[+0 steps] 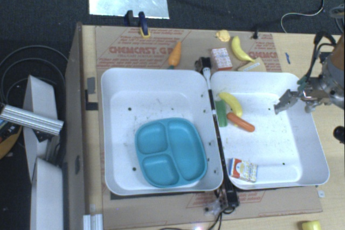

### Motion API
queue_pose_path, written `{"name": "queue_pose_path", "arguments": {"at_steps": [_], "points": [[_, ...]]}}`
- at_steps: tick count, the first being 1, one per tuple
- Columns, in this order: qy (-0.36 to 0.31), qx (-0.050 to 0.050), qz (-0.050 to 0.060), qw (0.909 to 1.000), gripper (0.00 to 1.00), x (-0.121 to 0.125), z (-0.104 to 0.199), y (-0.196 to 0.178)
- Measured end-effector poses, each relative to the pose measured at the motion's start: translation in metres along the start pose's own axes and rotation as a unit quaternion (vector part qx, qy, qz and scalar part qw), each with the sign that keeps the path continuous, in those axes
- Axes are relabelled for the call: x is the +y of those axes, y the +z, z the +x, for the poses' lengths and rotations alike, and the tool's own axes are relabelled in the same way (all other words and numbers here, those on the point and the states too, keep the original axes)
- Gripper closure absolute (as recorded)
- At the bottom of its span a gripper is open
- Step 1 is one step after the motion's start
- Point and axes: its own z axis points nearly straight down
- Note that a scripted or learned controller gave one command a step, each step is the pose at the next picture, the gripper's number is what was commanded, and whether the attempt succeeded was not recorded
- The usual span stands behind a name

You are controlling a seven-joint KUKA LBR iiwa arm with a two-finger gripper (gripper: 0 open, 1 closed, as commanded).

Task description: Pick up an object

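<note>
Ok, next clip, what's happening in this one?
A robot arm reaches in from the right, its end effector over the right bin near the far right side, with nothing seen between its fingers. That bin holds a yellow banana, an orange carrot, a green piece and a small box. The left bin holds a blue divided plate. No pick yet.
</note>
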Motion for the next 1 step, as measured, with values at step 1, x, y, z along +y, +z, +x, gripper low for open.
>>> {"name": "queue_pose_path", "arguments": {"at_steps": [1], "points": [[-0.003, 0.003, 0.007, 1.0, 0.0, 0.0157, 0.0594, 0.1371]]}}
